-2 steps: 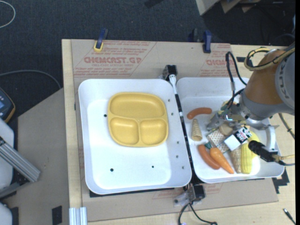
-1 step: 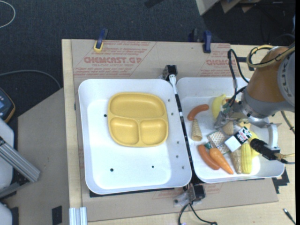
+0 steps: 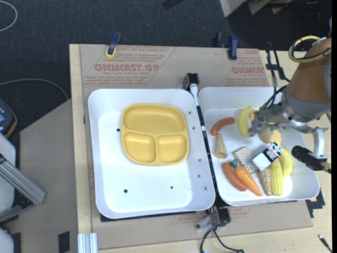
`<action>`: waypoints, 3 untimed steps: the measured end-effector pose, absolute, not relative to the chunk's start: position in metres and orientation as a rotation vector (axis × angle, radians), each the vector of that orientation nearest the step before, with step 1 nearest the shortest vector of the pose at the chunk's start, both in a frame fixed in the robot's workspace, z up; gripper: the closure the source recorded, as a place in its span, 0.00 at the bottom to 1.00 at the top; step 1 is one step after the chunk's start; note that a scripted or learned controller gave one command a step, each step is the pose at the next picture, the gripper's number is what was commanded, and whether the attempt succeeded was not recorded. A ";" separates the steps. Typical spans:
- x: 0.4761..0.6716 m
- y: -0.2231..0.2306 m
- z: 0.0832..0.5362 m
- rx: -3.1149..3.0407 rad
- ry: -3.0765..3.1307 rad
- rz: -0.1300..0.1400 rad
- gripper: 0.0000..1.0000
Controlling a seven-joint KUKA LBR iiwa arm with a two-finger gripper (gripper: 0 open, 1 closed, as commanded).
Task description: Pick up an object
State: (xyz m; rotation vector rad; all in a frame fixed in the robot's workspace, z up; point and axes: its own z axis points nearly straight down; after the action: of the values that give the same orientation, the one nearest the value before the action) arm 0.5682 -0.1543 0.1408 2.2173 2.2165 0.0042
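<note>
You are looking down on a worktop (image 3: 158, 62) carrying two shallow white bins side by side. The left bin (image 3: 105, 157) is holding a yellow divided plate (image 3: 155, 133), which is sitting flat in its upper half with three compartments facing up. The right bin (image 3: 231, 101) is holding the loose play food you have to choose from. A small sausage (image 3: 222, 124) is lying tilted near that bin's left wall, and an ice-cream cone (image 3: 220, 146) is lying just below it. Toward the near edge a carrot (image 3: 246, 178) is lying beside an orange-red piece (image 3: 232, 176), with an ear of corn (image 3: 277, 182) and a paler cob (image 3: 266, 181) just to their right. A small black-and-white carton (image 3: 267, 157) is resting above the corn, touching a checkered piece (image 3: 244, 154).

The arm (image 3: 310, 88) is reaching in from the right, and its gripper (image 3: 259, 125) is hovering low over the upper middle of the right bin, right beside a banana (image 3: 244, 121). You cannot tell whether the fingers are open or closed, since the wrist is covering them, and nothing is visibly clamped between them.
</note>
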 end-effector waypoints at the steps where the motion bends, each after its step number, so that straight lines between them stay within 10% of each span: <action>1: 0.560 -0.155 0.197 2.216 2.217 0.005 1.00; 3: 0.539 -0.105 0.216 2.220 2.230 -0.001 1.00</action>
State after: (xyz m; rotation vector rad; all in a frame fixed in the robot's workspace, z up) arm 0.5389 -0.1054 0.2157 2.2201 2.2300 -0.0007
